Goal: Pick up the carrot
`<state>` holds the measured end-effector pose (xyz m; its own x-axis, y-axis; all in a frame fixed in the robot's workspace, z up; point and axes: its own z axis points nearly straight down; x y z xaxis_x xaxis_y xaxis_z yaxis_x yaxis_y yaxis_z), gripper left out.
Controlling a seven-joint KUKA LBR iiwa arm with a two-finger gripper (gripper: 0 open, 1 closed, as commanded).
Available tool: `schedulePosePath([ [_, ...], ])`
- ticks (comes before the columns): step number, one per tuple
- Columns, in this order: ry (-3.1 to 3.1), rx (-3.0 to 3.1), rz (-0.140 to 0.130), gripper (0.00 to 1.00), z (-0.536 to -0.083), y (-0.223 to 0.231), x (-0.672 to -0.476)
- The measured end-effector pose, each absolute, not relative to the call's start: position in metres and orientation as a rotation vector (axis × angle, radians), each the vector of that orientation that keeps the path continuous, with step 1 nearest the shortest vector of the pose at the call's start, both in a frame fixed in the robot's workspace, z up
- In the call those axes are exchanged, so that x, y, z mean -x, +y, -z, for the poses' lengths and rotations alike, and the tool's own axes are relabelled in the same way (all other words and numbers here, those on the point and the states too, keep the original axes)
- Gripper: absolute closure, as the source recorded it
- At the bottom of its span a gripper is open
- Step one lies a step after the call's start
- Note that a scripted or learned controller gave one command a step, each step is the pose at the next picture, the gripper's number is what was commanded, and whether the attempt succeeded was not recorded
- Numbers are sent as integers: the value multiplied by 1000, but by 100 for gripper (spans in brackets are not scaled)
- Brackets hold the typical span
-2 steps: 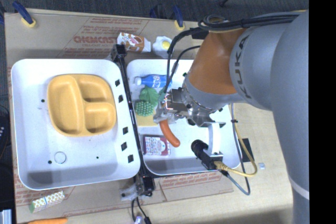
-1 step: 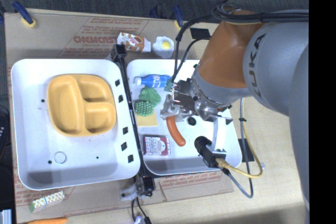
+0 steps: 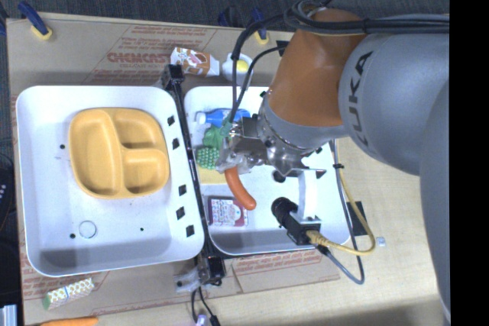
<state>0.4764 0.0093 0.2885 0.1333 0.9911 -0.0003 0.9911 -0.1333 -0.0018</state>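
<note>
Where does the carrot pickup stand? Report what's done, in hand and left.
Done: the arm has reached into the right bin, with the gripper low over the clutter. In hand: the gripper sits right at the upper end of the carrot, which lies on the bin floor; a firm grasp can't be confirmed. Left: securing it and lifting it clear.

Orange carrot, yellow tray

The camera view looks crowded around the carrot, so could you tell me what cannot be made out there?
- Carrot: its upper end is hidden under the gripper.
- Whether the carrot is gripped: hidden by the gripper body.
- Green and blue items: partly covered by the arm; identity unclear.
- Right bin: mostly covered by the arm.
</note>
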Motion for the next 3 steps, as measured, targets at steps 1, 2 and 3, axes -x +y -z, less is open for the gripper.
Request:
schedulePosePath([
  [1,-1942,2466,-4,100,-285,-15,-476],
  [2,-1983,2435,-3,100,-294,-21,-476],
  [3,-1870,2522,-4,100,-343,-11,-476],
])
